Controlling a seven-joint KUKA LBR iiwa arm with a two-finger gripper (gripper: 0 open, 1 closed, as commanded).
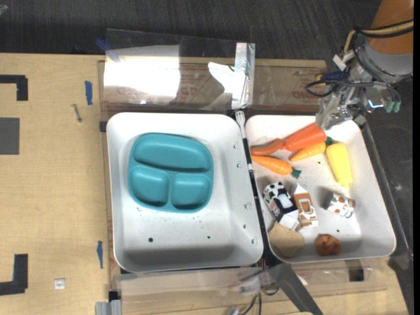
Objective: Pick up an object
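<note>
Camera view: we see tool [336, 112] at right bin's far edge, finger state unclear; long orange plastic carrot [307, 137] just below-left, lying slantwise.

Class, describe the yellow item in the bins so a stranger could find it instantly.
Start at the right-hand white bin, the one crowded with small items. Near its far right side, just past the cluster of orange carrots, lies the yellow corn cob. It is the bin's one plain yellow piece.
</note>
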